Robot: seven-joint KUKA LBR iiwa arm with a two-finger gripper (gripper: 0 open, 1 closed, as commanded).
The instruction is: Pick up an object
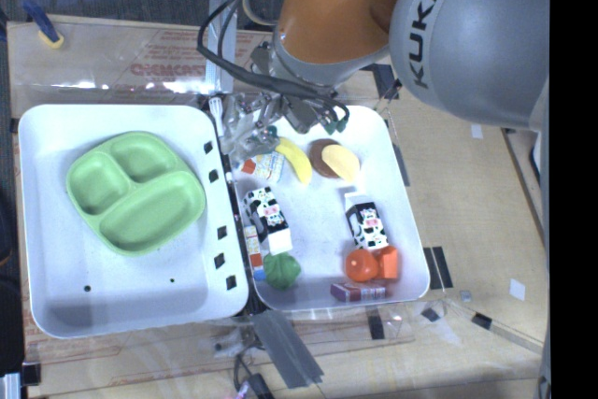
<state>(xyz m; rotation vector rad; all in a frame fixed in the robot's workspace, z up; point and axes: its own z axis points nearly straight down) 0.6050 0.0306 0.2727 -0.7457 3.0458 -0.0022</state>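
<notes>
Just below gripper [250,128], banana [296,160]

The gripper [250,121] hung over the right bin's [400,201] far left corner, close to a banana [297,160] and a brown-and-yellow piece [334,160]. Two cow-print cartons [265,209] [365,225], a green lump [281,269] and orange pieces [372,264] lay nearer. A green divided plate [135,192] sat in the left bin [47,294].
</notes>
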